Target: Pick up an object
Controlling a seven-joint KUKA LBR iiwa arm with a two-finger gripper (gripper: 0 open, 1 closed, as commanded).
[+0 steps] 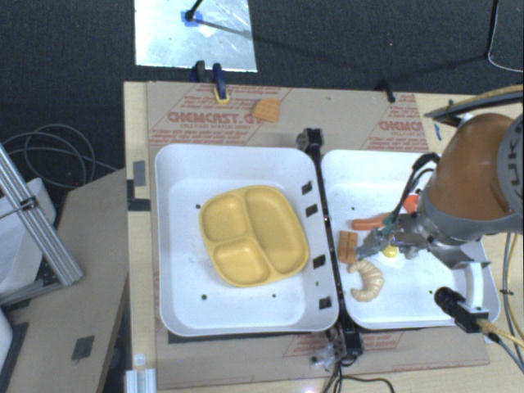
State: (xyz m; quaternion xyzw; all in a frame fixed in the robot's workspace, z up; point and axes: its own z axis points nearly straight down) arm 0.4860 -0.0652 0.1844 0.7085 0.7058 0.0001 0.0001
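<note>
Nearest to us, in the right bin (pixel 409 313), we see a pale croissant (pixel 368 281) lying on the floor, curled. Just beyond it, the gripper (pixel 378 241) hangs low above the bin, and we cannot tell whether it is clenched or released. A small yellow piece (pixel 390 252) sits right beside it, a tan cracker (pixel 347 247) lies to its left, and an orange carrot (pixel 368 223) just behind. In the left bin (pixel 176 244), a yellow divided tray (pixel 254 234) rests. Farther back, another tan cracker (pixel 266 110) lies on the bench (pixel 344 117).
</note>
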